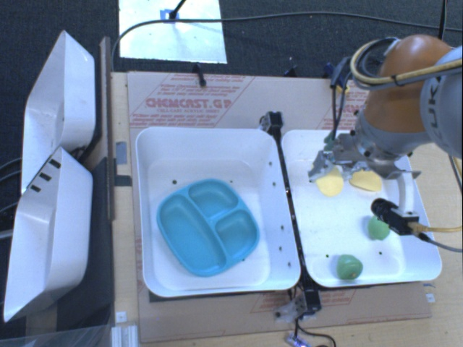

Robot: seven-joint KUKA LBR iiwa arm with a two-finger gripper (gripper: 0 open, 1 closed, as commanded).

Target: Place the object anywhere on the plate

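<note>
The end effector sits low in the right bin, right on the yellow piece, grip state impossible to tell, and the blue plate lies well left in the other bin.

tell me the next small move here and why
Probably lower the gripper a little onto the yellow piece and close. The gripper hangs right at that piece's upper edge in the right bin, with nothing seen between its fingers, while the blue plate sits in the left bin bearing no object. Whether the fingers already touch the piece cannot be told.
</note>
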